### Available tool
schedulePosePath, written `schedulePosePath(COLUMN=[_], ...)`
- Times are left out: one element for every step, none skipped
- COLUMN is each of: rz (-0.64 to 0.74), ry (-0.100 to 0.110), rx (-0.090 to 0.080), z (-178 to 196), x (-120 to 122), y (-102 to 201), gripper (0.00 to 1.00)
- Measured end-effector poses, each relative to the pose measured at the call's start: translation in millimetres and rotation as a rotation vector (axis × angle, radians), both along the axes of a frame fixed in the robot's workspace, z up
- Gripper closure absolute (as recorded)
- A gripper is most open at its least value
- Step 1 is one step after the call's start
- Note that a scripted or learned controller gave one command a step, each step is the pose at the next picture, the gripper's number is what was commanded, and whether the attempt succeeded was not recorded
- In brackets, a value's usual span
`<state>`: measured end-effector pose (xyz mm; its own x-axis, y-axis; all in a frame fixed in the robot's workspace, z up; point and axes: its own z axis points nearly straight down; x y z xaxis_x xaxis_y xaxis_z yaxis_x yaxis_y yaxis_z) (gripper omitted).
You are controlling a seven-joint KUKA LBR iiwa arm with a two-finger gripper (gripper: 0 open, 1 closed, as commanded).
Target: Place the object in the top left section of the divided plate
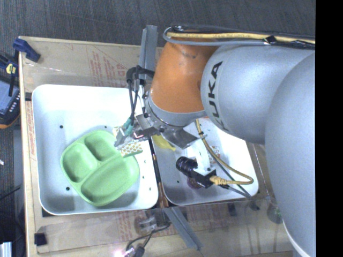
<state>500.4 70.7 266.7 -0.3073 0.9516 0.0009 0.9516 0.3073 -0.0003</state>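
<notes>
The gripper (124, 135) hovers at the green divided plate (99, 167)'s right rim, with a patterned object (131, 150) just below it; you cannot tell how the jaws stand. Centre over the target section before you release.

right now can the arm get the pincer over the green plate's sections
Probably yes. The pincer hangs at the right edge of the green divided plate in the left bin, beside a small patterned object on the plate's rim. Nothing stands between it and the sections.
</notes>
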Motion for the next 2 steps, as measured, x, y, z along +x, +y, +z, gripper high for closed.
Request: schedulePosePath(rz=[0.119,0.119], ry=[0.0,0.0], rx=[0.0,0.0], z=[4.3,4.3], x=[-2.2,-2.2], y=[81.4,81.3], gripper=[1.0,0.0])
